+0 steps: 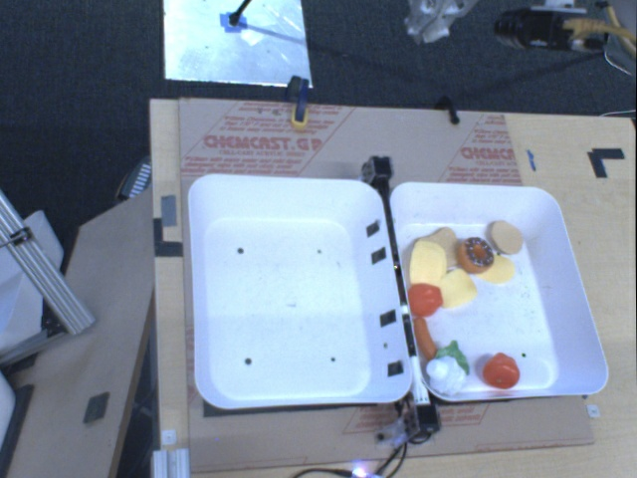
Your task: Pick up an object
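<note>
Small toy foods lie in the right bin (pixel 567 267). A tall yellow piece (pixel 428 262) stands beside a tan piece (pixel 443 239), a chocolate donut (pixel 476 255) and a tan round (pixel 505 236). Two more yellow pieces (pixel 458 289) (pixel 498 270) lie just below them. A red tomato (pixel 425 299) and an orange carrot (pixel 425 339) rest along the bin's left wall. At the front are a white and green item (pixel 448 369) and a red one (pixel 501 370). My gripper (pixel 434 18) hangs high at the top of the view, far behind the bins and well away from every object.
The left bin (pixel 289 287) adjoins the right one, with black clips along the shared wall (pixel 393 287). A yellow and blue clamp (pixel 298 103) sits at the board's far edge. A shiny metal plate (pixel 237 28) lies beyond it. Aluminium framing (pixel 35 277) stands at the left.
</note>
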`<action>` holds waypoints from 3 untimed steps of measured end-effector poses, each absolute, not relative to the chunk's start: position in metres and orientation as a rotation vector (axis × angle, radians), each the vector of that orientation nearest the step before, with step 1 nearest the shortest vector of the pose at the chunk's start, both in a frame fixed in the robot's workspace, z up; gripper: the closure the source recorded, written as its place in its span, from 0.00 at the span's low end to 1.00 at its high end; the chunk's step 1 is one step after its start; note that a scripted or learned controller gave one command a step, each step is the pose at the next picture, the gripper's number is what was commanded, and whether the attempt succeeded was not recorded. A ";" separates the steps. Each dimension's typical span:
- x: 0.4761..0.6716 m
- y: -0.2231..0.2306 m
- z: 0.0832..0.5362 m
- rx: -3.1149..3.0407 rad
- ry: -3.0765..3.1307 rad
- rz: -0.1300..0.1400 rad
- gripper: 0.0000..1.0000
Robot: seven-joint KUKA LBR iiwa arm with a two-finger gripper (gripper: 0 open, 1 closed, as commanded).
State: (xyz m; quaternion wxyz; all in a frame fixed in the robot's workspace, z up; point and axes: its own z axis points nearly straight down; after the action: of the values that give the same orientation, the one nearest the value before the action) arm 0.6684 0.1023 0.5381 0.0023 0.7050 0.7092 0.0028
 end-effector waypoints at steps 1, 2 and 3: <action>0.586 0.123 0.537 2.213 2.232 0.005 1.00; 0.610 0.127 0.535 2.214 2.226 0.003 1.00; 0.485 0.147 0.537 2.211 2.232 0.008 1.00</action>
State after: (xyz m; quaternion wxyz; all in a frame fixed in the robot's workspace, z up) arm 0.4851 0.1472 0.5370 -0.0003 0.7037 0.7105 0.0026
